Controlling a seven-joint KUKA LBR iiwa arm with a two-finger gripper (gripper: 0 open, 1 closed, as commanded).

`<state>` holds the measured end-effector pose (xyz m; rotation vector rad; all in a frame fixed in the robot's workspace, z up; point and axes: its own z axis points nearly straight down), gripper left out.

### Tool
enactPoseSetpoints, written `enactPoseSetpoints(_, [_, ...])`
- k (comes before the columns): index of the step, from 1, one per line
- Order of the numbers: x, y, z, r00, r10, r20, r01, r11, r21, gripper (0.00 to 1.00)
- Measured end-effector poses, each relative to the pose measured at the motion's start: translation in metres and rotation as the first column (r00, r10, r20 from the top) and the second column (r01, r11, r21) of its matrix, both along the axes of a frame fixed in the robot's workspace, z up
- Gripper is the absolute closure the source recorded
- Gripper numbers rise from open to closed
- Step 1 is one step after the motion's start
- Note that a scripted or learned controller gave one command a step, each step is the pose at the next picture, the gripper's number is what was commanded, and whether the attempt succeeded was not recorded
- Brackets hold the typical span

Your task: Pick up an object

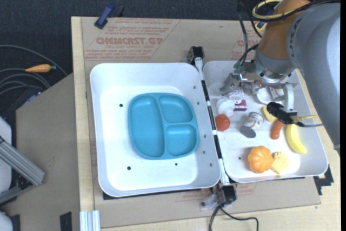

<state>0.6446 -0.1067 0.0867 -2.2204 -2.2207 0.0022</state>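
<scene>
You get even, fairly bright overhead light. The white bins (102,84) run close to blown out, with soft glare along the rims. Shadows stay faint and short under the blue tray (162,126). The floor at 10 o'clock sits dim. The arm (319,46) at 2 o'clock is soft, out of focus. Overall grain is mild, fine detail smeared.

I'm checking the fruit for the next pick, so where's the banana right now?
The banana lies in the right bin near its right wall, just right of the small red sausage and up-right of the orange pumpkin.
</scene>
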Motion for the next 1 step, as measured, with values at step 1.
enactPoseSetpoints(1, [0.0006,0.0007,0.0104,1.0,0.001,0.001,-0.001,1.0,-0.001,1.0])
